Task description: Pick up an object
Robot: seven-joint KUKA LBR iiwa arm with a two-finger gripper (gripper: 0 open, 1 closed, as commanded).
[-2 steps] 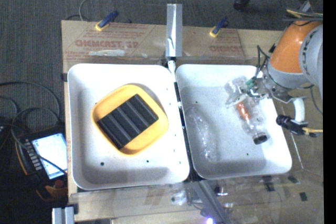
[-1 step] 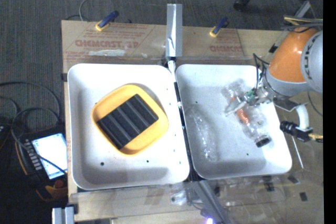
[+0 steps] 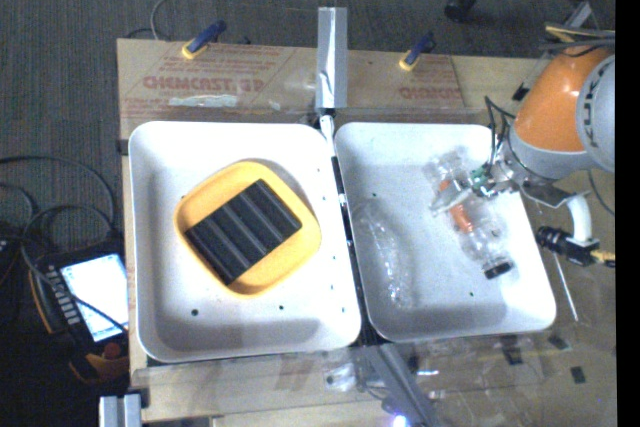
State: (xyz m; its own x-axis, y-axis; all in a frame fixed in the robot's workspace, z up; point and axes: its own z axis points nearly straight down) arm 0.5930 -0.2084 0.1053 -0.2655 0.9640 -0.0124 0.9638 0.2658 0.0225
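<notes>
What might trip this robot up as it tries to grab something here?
The gripper hangs over the right bin among see-through plastic objects, which are hard to see against white and might slip or crumple. The yellow and black object in the left bin looks too wide for two fingers.

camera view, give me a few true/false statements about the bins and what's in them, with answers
1. The yellow object with black ridges lies in the left bin. True.
2. The right bin holds a red ball. False: it holds clear plastic items, one with an orange part.
3. The arm stands at the right bin's right side. True.
4. The yellow object sits between the gripper's fingers. False: it lies apart from the arm, in the other bin.
5. Two clamps with blue handles grip the board behind the bins. True.
</notes>
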